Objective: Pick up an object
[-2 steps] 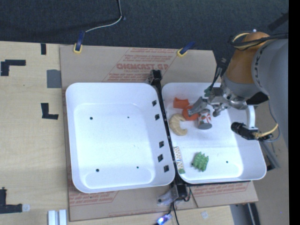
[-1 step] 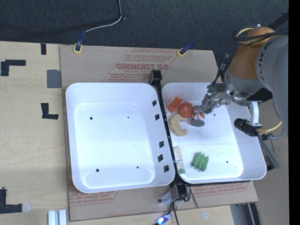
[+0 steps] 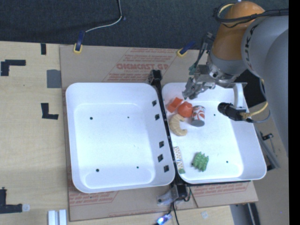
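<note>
Nearest the camera, a green toy [image 3: 200,161] lies in the front part of the right bin [image 3: 243,170], well apart from the other things. Further back in that bin sits a cluster near the left wall: a tan crescent [image 3: 177,125], an orange piece [image 3: 180,107] and a small can [image 3: 198,116], all touching or just beside one another.

Reaching in from the right, the arm [image 3: 255,36] bends down over the bin's back edge, its orange band [image 3: 234,29] high above the wrist. Its gripper [image 3: 190,93] hangs just above and behind the orange piece, tilted toward the left. I cannot tell whether its tips are apart or together; they are small and blurred against the bin. Nothing shows between them.

Beside it, the left bin [image 3: 77,125] sits on cardboard [image 3: 136,64] on the desk [image 3: 28,139].
</note>
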Robot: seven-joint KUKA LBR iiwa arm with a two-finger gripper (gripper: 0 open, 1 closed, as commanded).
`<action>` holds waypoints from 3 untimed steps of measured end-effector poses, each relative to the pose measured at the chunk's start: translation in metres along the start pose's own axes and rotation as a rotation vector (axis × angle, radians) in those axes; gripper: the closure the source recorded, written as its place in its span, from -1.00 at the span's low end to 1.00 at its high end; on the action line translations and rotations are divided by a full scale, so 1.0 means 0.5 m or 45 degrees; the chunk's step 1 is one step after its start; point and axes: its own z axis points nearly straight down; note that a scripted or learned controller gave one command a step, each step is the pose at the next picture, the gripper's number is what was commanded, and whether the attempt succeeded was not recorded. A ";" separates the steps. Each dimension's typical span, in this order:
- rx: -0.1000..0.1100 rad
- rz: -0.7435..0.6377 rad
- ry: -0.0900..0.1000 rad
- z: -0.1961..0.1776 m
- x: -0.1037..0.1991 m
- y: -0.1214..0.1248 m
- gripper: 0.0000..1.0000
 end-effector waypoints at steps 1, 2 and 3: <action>0.008 0.010 -0.003 -0.072 0.019 -0.108 1.00; 0.010 0.003 -0.001 -0.105 0.141 -0.137 1.00; 0.003 0.002 0.000 -0.237 0.261 -0.191 1.00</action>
